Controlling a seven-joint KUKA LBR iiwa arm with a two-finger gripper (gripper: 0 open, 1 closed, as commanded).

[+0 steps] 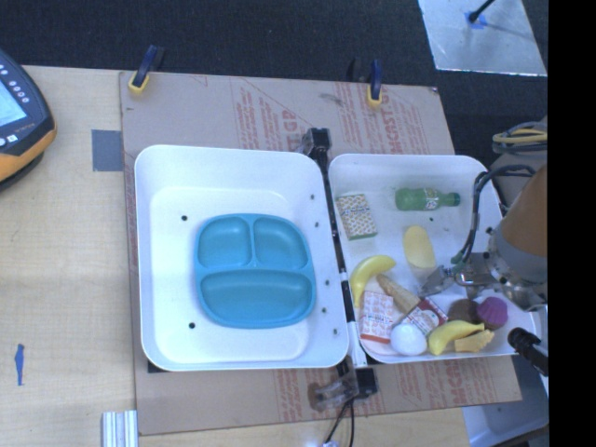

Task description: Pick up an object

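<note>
The right bin (400, 164) holds several small items. A green bottle (426, 198) lies at the back and a patterned packet (356, 215) at the left. A pale yellow piece (419, 246) sits mid-bin, with a banana (370, 272) to its left. Along the front lie a red-and-white packet (377, 316), a white egg (408, 339), a second banana (453, 334), a brown lump (463, 310) and a purple ball (493, 311). My gripper (445, 279) hangs low over the right side of this bin, just below the pale yellow piece and above the brown lump. Nothing is visibly held.
The left bin (158, 250) carries a blue divided plate (253, 270). A black clamp (318, 142) sits between the bins at the back. An orange-and-grey handset (19, 115) lies at the far left of the bench.
</note>
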